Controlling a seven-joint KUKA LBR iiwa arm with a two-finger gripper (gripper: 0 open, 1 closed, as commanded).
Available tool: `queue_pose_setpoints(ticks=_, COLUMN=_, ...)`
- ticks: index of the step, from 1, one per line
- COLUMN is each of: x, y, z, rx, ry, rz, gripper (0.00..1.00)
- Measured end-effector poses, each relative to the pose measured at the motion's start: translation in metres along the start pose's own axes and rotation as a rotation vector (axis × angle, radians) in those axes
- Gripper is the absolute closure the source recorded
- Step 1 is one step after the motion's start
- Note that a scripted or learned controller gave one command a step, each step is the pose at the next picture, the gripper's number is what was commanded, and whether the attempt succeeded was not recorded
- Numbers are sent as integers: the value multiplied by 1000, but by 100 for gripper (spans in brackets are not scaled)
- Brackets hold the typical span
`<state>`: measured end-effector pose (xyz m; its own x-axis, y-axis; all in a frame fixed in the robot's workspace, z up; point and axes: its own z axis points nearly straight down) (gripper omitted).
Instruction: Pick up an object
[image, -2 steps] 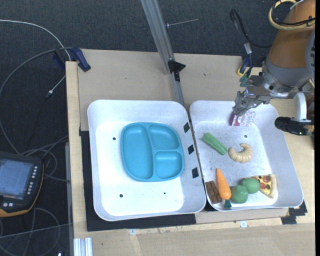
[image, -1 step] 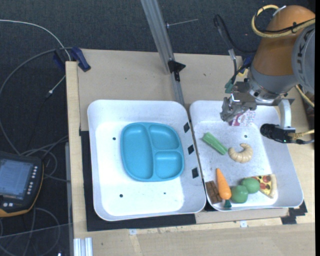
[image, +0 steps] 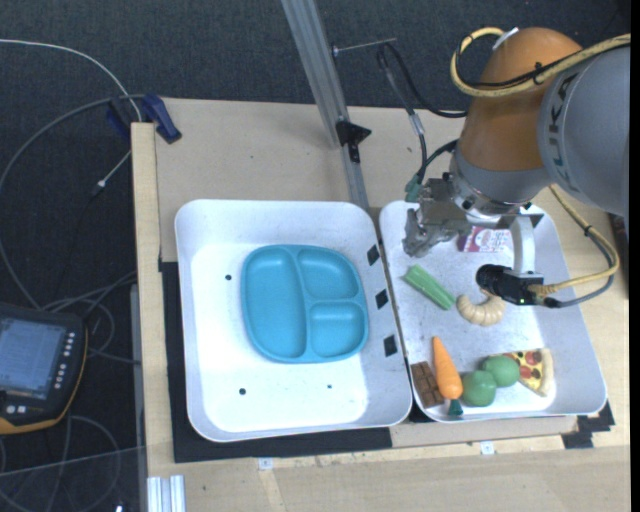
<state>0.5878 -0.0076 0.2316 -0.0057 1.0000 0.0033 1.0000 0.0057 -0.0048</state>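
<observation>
The pincer (image: 424, 232) hangs over the right bin's (image: 580, 350) far left corner; whether it is apart or together cannot be told. Just below it lies a green pod (image: 428, 287), then a croissant (image: 481, 309), carrot (image: 447, 369), green fruits (image: 491, 380) and pizza slice (image: 531, 369). A pink packet (image: 488, 240) beside it is unreadable. The left bin (image: 200, 300) holds a blue divided plate (image: 303, 302).

We see a pale wooden bench (image: 250, 150) on dark carpet (image: 60, 150). Thin cables (image: 60, 60) trail over the floor (a small screen (image: 35, 365) sits at the left).
</observation>
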Motion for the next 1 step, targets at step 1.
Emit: queue_pose_setpoints(ticks=1, x=63, y=-14, z=-3, rx=-1, ry=0, rz=-1, gripper=100)
